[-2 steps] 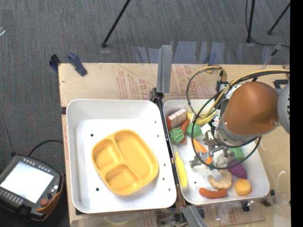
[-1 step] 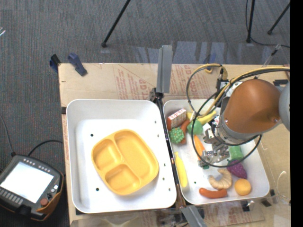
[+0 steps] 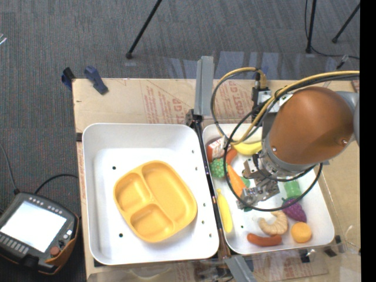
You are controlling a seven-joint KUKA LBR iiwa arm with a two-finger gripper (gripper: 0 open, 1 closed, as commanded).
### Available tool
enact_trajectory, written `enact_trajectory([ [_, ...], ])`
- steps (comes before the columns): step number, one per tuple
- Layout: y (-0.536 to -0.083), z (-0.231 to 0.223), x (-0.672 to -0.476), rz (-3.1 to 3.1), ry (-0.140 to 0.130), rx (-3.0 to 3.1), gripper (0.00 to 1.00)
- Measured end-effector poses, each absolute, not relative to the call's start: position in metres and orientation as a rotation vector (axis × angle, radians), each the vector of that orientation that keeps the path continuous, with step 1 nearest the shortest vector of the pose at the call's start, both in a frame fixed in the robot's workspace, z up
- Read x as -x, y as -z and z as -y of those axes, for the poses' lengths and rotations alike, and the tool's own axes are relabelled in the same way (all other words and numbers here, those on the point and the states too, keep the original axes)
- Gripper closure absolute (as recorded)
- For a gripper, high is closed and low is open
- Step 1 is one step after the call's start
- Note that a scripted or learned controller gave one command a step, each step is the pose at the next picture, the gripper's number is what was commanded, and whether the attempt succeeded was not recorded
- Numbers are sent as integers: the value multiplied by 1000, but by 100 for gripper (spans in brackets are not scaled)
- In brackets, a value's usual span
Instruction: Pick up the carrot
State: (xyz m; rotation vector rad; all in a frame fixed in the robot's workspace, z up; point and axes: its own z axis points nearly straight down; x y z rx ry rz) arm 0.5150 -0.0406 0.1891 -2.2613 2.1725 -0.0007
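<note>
the carrot (image 3: 235,180) lies in the right bin (image 3: 326,213), not yet lifted, just left of the gripper (image 3: 254,194). the gripper hangs low over the toys, but whether it is spread or pinching, i cannot tell. the grasp and lift seem left to do.

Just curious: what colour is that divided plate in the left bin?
Yellow; the divided plate shows best in the camera view.

Your target is the orange, tapered plastic carrot (image 3: 235,180); it lies flat on the floor of the right-hand shallow white bin (image 3: 326,216), in that bin's left half; you see it slanting from upper left to lower right; its upper end sits just beside a green round toy (image 3: 218,168); its lower end is hidden under the arm.
</note>
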Motion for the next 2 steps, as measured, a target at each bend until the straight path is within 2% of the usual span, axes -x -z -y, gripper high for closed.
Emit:
enact_trajectory([
  [1, -233, 3, -487, -1898, -5, 2499, 100],
  [2, -275, 77, -476, -1502, -5, 2754, 100],
])
